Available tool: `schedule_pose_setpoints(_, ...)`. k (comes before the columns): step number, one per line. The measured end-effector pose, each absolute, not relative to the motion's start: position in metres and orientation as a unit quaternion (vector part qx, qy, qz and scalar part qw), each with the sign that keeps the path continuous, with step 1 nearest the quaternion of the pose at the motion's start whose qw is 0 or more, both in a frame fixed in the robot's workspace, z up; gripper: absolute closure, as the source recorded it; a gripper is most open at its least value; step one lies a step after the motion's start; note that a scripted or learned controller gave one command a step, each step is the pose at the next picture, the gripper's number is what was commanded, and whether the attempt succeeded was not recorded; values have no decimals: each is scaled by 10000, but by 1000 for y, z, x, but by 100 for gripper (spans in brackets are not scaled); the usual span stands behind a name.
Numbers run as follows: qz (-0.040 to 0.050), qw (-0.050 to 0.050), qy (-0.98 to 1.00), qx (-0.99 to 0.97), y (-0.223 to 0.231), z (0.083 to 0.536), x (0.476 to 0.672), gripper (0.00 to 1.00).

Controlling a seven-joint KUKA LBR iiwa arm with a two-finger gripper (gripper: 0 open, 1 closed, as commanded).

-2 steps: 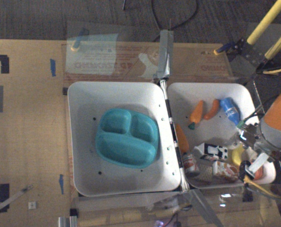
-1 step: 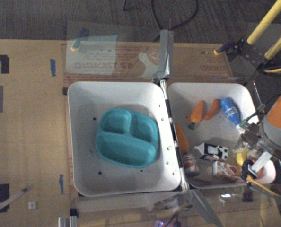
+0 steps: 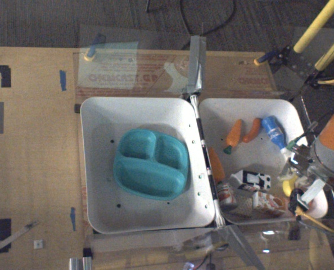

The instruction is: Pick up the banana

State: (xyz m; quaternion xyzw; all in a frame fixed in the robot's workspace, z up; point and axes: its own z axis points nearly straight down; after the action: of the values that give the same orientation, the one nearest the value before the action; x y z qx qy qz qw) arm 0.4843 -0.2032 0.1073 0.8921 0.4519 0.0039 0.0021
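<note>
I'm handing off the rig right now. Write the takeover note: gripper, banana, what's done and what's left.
Gripper: low over the right bin's right side, at the end of the arm; whether it is open or shut cannot be told from the view.
Banana: a yellow piece shows in the right bin just left of the gripper, partly hidden by it. No grasp visible.
Nearby in that bin: two carrots, a blue bottle, small packets along the front.
Left bin: holds the teal divided plate.
Done: arm brought to the banana.
Left: grasp it and lift it.
</note>
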Motion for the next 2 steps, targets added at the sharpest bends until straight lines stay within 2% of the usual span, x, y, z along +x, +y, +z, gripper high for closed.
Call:
schedule_pose_setpoints(1, -8, -2, 4734, 8808, -170, 170, 559, 100)
schedule_pose_setpoints(2, -11, -1, 3564, 9343, -137, 229, 574, 100)
